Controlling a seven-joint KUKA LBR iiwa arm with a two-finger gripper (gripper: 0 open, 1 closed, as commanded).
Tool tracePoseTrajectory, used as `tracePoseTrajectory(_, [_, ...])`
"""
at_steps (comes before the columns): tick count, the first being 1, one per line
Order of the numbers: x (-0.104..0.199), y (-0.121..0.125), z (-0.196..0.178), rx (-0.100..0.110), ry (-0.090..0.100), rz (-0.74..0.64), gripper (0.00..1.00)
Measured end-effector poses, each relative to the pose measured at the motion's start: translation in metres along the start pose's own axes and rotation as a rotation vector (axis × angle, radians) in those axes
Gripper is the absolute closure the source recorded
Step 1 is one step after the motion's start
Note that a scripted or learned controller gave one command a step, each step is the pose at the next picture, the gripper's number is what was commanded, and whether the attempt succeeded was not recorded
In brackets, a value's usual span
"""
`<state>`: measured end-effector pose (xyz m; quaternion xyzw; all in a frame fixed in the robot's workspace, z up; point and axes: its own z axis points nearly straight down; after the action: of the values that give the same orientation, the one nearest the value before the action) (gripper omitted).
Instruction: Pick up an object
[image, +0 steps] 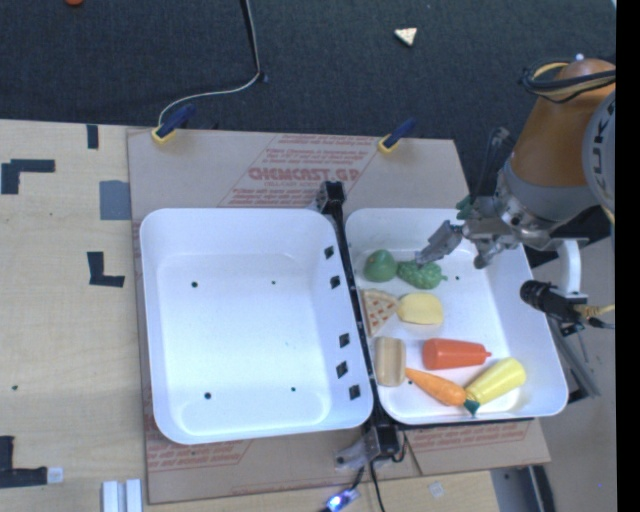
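Toy foods lie in the right bin (520, 300): a round green vegetable (379, 265), a dark green broccoli piece (420, 273), a yellow lump (421, 308), a tan wedge (377, 310), a bread roll (388, 360), a red-orange piece (455, 353), a carrot (435, 385) and a corn cob (495, 380). My gripper (462, 248) hangs over the far right part of this bin, just right of and above the broccoli. Its fingers stand apart, open, with nothing between them.
The left bin (160, 300) sits beside the right one, with a black divider (340, 300) between them. Both rest on a cardboard sheet (290, 170) held by clamps. A black fitting (545, 297) juts in at the right bin's right rim.
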<state>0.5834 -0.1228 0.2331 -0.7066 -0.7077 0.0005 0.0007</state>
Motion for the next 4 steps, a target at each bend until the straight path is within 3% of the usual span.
tracePoseTrajectory(1, [-0.003, 0.012, 0.134, 0.012, 0.002, 0.001, 0.00])
tracePoseTrajectory(2, [-0.004, 0.015, 0.116, 0.002, 0.000, -0.001, 1.00])
tracePoseTrajectory(3, [0.026, -0.022, 0.149, -0.002, -0.001, 0.001, 1.00])
tracePoseTrajectory(4, [0.024, -0.021, 0.148, -0.004, -0.003, 0.001, 0.00])
